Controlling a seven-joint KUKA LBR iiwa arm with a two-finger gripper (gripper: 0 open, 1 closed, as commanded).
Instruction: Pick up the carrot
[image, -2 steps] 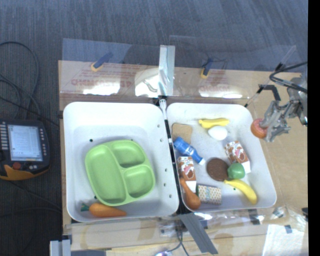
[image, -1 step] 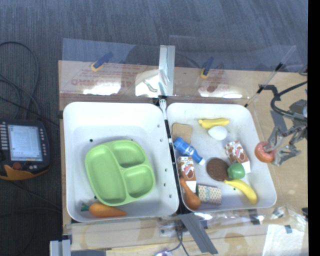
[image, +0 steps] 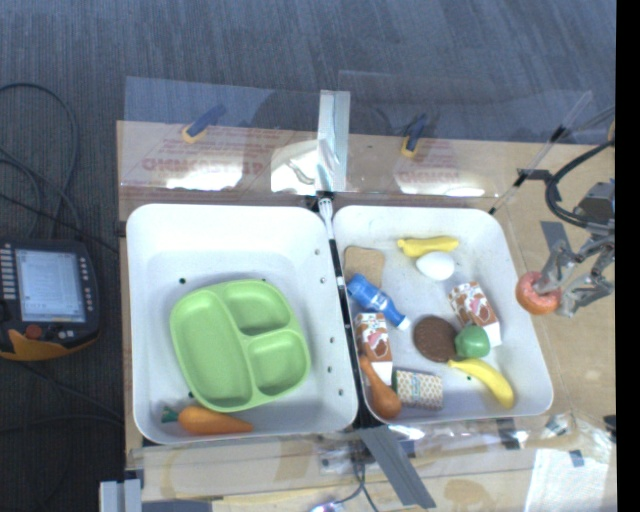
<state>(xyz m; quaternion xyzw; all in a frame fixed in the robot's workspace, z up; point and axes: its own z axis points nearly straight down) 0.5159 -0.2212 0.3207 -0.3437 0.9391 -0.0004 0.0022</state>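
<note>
In the left bin's (image: 150, 240) near corner, just beside the green plate (image: 240, 342), lies the carrot (image: 212, 422), likely light, stiff and smooth; grip across its thick middle. The gripper (image: 565, 285) sits outside the right bin, apparently clamped on an orange ring (image: 536, 293).

The arm shows at the far right edge of the camera view, where only its end section is seen, a grey metal assembly with dark cables looping above it. The tool (image: 578, 278) hangs beside the right rim of the right-hand bin, outside its wall and over the bench, level with the bin's upper half. Its metal linkage angles down and to the left, toward the bin.
</note>
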